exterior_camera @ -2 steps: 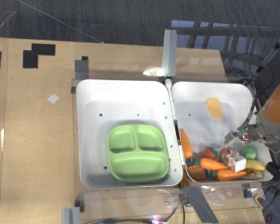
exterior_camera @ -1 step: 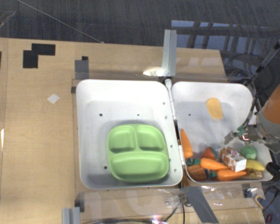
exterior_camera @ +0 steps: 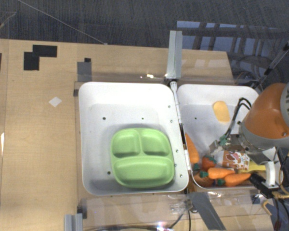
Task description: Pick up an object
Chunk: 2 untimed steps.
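2 white bins side by side on a wooden bench point(exterior_camera: 33, 143). Left bin point(exterior_camera: 94, 105): green divided tray point(exterior_camera: 142, 157) toward its front edge. Right bin point(exterior_camera: 197, 107): toys heaped in front corner, likely slid together: carrots point(exterior_camera: 221, 173), small carton point(exterior_camera: 235, 160). Gripper point(exterior_camera: 220, 144) low over the heap; finger state impossible to tell.

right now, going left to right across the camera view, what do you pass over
black patches on the bench → left bin → green divided tray → divider post → right bin → yellow-orange piece → arm's orange band
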### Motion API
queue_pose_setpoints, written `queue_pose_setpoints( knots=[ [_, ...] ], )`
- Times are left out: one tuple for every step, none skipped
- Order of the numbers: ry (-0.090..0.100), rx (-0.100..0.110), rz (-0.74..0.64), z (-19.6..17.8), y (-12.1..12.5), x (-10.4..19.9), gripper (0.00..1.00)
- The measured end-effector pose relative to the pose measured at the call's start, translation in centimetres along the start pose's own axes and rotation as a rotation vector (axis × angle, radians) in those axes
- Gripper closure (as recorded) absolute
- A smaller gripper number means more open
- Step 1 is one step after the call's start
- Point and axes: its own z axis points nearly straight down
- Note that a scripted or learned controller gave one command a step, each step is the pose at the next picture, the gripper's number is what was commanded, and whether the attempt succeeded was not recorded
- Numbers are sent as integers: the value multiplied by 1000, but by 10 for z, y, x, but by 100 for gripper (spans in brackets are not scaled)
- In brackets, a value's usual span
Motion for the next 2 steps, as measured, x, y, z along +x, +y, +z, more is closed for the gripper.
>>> queue_pose_setpoints(
  knots=[
    [4,17,-19,-32,40,-86,0],
    [6,10,187,2,13,-81,0]
  ],
)
